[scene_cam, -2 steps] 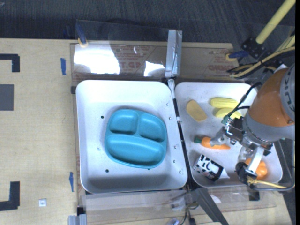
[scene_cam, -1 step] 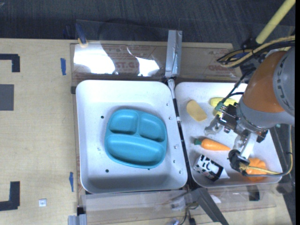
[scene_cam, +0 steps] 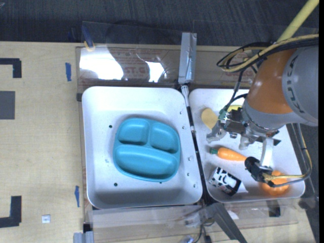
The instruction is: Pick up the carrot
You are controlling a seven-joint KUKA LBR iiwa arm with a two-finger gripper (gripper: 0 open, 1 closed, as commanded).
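Carrot, lying crosswise in right bin below gripper; jaw state cannot be told; best approach: descend centred, straddle its width.

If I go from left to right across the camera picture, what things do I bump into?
Left white bin → blue divided plate → right white bin → pale yellow round piece → black-and-white block → carrot → orange thing at the bin's right end.

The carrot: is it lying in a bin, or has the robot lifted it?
Lying in the right bin. The carrot rests flat on the floor, under the arm's wrist.
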